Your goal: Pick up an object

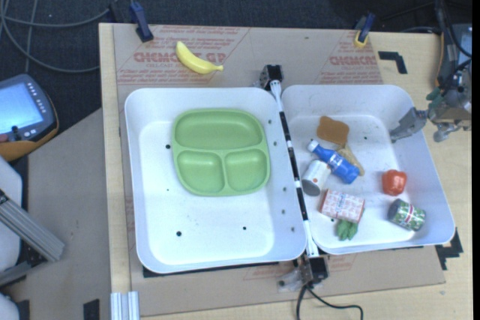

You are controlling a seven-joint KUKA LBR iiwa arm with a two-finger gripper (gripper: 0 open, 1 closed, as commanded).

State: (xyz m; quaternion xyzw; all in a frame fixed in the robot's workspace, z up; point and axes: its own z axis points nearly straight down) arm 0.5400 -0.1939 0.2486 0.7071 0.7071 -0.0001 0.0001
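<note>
The pick looks barely begun: the pincer (409, 124) sits at the upper right rim of the right bin (435, 183), above the bin's wall rather than over any item, and whether it is open or closed I cannot tell from this slant; nothing is seen gripped in it. All candidate objects lie loose in the right bin: one brown block (333, 130), one blue bottle (334, 162), one small white cylinder (315, 175) touching the bottle, one pink patterned box (343, 204), one green piece (346, 229) just below the box, one red round object (394, 180), and one green-labelled can (406, 214). The left bin (150, 183) holds one green divided tray (221, 151). One banana (196, 58) lies on the desk (247, 49) outside both bins. Reaching, closing and lifting all remain.
</note>
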